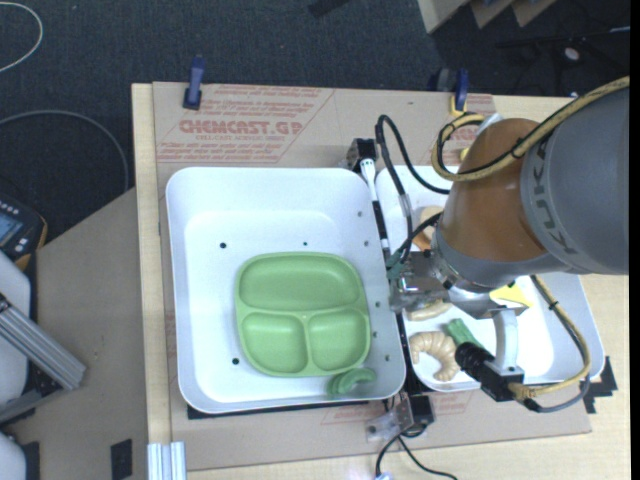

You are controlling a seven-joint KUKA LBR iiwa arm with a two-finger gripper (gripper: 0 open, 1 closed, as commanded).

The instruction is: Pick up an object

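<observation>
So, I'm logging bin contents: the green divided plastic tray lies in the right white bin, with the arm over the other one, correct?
Not quite. The camera view shows the green divided plastic tray in the left white bin; the grey arm with the orange band hangs over the right white bin.

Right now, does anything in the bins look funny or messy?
Nothing looks spilled or broken. The green divided plate lies flat in the left bin, a small green piece rests by its lower corner, and a croissant-shaped toy lies in the right bin.
</observation>
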